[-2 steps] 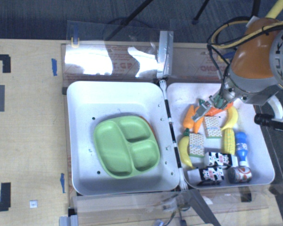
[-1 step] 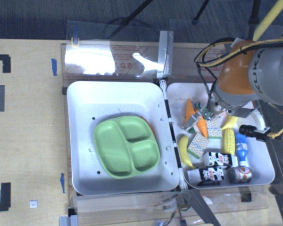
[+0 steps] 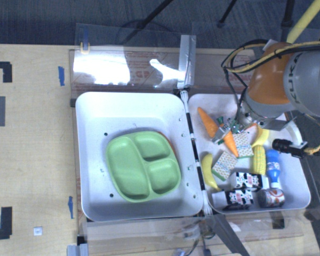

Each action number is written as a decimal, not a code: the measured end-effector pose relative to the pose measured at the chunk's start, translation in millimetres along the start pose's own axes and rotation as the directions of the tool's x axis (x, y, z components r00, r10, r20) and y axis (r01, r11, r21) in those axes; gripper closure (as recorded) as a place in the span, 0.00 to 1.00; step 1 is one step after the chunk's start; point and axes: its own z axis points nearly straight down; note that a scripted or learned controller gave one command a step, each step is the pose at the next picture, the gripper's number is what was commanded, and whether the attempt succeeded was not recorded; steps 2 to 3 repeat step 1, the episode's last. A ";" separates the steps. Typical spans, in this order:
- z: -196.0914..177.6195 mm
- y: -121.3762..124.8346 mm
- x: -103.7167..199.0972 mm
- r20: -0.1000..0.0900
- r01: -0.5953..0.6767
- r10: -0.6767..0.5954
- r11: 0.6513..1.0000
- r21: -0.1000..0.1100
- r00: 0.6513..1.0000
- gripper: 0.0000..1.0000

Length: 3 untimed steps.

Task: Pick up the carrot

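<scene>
Two little black-and-white cows (image 3: 244, 189) lie at the front of the right bin (image 3: 304, 196). Farther back lies the carrot (image 3: 207, 122), orange, long and pointy, by itself near the left wall. Whether the gripper (image 3: 236, 126) beside it is wide or narrow, nobody can tell.

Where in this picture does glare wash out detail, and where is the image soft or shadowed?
Camera view: strong glare whitens the clear plastic panel behind the left white bin; the green divided plastic tray casts a soft dark shadow along its upper edge; the grey and orange arm looks slightly blurred; the small items around the orange toy carrot are too soft to read.
</scene>
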 end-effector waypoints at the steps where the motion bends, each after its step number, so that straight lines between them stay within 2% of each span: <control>1: -127.6 55.4 -20.5 -0.005 0.025 -0.025 1.000 0.006 1.000 1.00; 3: -127.6 55.4 -20.5 -0.005 0.025 -0.025 1.000 0.006 1.000 1.00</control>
